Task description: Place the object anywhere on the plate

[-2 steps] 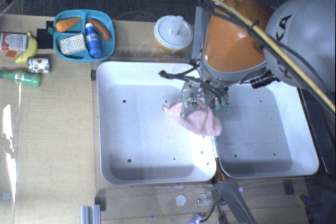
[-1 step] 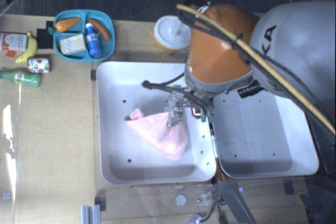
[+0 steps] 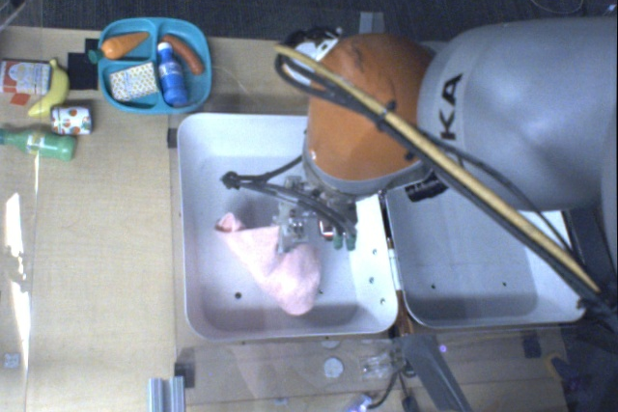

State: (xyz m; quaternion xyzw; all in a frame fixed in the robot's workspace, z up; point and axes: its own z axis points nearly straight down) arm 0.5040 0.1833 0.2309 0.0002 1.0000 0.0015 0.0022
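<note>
Camera view: your arm comes in from the right, orange band hanging over the left bin. Gripper sits low in that bin, right at the upper edge of the pink cloth-like object. You can't tell if it's wide, narrow or holding anything; the wrist hardware blocks that spot. The pink object lies on the left bin's floor, toward the near wall, a small pink bit poking out at its left end. The right bin is partly under the arm. A dark cable runs diagonally across the arm. Off on the bench at upper left you've got a blue divided plate with toy food, and beside it a banana, a small can and a green bottle.
</note>
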